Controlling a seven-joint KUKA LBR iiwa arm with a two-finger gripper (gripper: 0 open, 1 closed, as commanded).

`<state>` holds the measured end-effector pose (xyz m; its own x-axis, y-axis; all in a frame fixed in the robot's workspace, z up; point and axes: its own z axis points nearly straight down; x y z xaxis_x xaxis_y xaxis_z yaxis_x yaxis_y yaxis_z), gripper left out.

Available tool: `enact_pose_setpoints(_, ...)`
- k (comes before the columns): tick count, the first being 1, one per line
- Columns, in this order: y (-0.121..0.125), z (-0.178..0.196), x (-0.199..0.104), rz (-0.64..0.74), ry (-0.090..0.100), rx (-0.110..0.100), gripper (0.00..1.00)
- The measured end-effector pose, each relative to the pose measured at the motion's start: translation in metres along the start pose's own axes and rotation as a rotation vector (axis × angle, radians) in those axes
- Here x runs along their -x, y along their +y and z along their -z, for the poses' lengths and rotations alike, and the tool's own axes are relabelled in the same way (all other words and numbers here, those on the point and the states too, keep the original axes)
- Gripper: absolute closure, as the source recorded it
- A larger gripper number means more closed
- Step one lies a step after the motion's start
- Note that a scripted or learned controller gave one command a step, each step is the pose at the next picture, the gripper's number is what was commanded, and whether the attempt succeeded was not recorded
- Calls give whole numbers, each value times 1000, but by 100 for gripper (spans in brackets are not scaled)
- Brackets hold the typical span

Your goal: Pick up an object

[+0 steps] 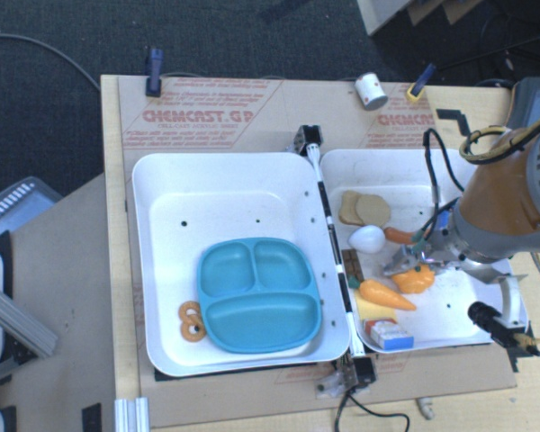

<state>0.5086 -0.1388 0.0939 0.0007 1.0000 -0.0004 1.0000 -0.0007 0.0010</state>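
Observation:
The right bin (378, 157) holds two tan bread slices (364, 210), a white egg (368, 238), a small red-orange sausage (398, 236), a carrot (387, 295), a round orange fruit (415, 282), a yellow cheese wedge (367, 310) and a small blue and red box (391, 336). My gripper (412, 261) is low in this bin, right over the top of the orange fruit and just right of the egg. The wrist hides part of the fruit and the bin floor behind it.
The left bin (162, 178) holds a blue divided plate (256, 293) and a small pretzel (193, 321) at its left edge. A black clamp (308, 137) joins the bins at the back. A white roll (371, 90) lies on the bench behind them.

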Motion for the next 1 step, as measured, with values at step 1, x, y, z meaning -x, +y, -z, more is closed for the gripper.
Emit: enact_pose_setpoints(1, 26, 91, -76, 3, 2, 1, 100)
